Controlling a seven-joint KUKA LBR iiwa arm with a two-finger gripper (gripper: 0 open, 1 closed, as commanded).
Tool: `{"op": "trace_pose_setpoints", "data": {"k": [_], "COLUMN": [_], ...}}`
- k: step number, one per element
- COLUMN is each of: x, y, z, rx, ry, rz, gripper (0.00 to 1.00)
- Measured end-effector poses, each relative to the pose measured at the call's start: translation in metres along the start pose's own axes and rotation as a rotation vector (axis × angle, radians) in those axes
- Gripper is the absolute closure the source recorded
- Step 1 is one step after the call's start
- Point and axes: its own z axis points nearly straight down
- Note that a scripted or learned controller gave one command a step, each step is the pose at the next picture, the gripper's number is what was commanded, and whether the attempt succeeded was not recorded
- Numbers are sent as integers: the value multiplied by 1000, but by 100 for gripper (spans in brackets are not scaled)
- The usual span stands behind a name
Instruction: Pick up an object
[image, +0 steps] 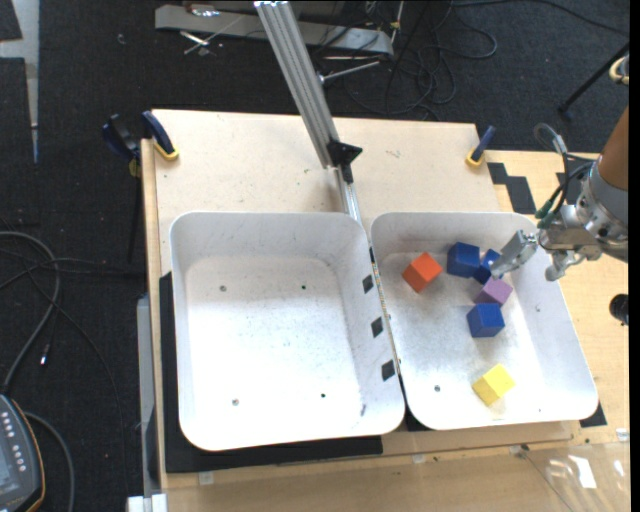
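The right bin holds several small blocks: an orange cube, a blue cube, a purple cube, a second blue cube and a yellow cube near the front. My gripper hangs over the bin's back right part, tilted, just right of the blue and purple cubes. Its fingers stand apart with nothing between them. The left fingertip is close above the purple cube and the edge of the blue one.
The left bin stands beside the right one, sharing a middle wall. A metal rail slants down from the back to where the bins meet. Clamps sit at the bench's back corners. The arm enters from the right.
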Motion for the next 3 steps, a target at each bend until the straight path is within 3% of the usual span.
{"op": "trace_pose_setpoints", "data": {"k": [1, 2, 3], "x": [-6, 1, 1], "y": [-21, 37, 35], "z": [182, 189, 179], "rx": [9, -4, -1], "ry": [2, -1, 0], "rz": [2, -4, -2], "gripper": [0, 0, 100]}}
